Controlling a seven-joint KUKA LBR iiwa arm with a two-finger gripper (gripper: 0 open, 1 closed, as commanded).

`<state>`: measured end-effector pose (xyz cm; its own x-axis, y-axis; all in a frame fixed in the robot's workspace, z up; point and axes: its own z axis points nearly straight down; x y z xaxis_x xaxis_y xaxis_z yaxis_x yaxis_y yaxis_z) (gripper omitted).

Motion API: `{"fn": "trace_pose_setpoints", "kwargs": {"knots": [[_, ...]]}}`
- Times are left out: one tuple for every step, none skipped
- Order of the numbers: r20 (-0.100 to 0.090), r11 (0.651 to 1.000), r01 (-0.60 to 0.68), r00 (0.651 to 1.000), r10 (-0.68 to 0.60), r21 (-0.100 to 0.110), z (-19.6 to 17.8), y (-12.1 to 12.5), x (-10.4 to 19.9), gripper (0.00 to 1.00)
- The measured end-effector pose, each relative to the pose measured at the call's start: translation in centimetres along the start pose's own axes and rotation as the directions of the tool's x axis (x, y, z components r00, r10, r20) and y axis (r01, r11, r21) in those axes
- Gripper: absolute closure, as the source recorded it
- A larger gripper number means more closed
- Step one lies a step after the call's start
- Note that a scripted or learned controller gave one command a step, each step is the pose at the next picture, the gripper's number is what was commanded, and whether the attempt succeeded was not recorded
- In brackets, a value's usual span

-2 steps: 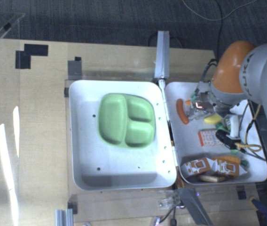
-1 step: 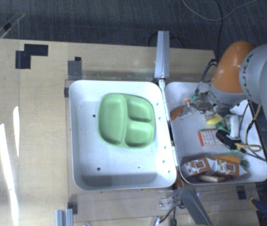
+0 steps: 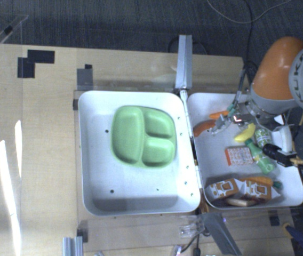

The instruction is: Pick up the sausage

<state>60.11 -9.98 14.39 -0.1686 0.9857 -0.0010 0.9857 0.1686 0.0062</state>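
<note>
Sausage: brown-red sausage (image 3: pixel 238 201) lies at the right white bin's (image 3: pixel 211 153) near edge, just beside two printed packets (image 3: pixel 240 188).
Left bin: green sectioned plastic tray (image 3: pixel 143 136), middle.
Tool (image 3: pixel 231 116): far end of right bin; grip state unclear.

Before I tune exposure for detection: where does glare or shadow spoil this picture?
Camera view: bright streaks glare on the clear panel over the wooden bench; soft shadow pools along the left white bin near edge; the green divided plastic tray reads evenly lit, fairly sharp.
</note>
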Motion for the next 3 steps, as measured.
{"fn": "trace_pose_setpoints", "kwargs": {"knots": [[-0.001, 0.99, -0.137, 0.991, 0.137, 0.018, 5.0, 6.2, -0.6, 0.0], [-0.001, 0.966, -0.259, 0.966, 0.259, -0.002, 5.7, 2.8, 0.7, 0.0], [-0.001, 0.956, -0.293, 0.956, 0.293, -0.003, 5.6, -2.5, 0.6, 0.0]]}}
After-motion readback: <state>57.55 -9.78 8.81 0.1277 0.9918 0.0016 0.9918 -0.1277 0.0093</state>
